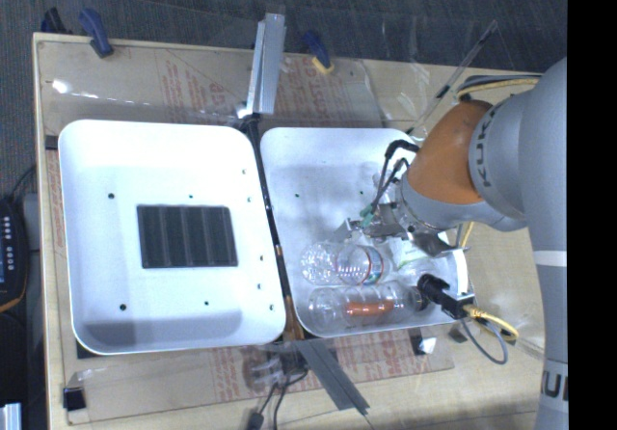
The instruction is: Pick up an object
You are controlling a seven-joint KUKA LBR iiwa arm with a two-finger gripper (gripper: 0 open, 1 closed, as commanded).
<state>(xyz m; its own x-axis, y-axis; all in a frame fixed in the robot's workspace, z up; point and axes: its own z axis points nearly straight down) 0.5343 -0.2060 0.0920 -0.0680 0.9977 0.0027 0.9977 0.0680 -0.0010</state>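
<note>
Lying on its side along the near wall of the right-hand shallow white bin (289,158), a clear plastic bottle with a reddish-brown insert (359,306) is waiting; it is probably light, smooth and slippery, yielding if squeezed, so the mid-body across its narrow width is offering the surest hold. Just behind it a clear, crumpled-looking plastic cup or jar (339,262) is resting. Above that, the two-finger gripper (378,226) is hovering; whether its jaws are apart cannot be told. Farther left, the other white bin (87,158) is carrying a dark ribbed rectangular block (186,235).
</note>
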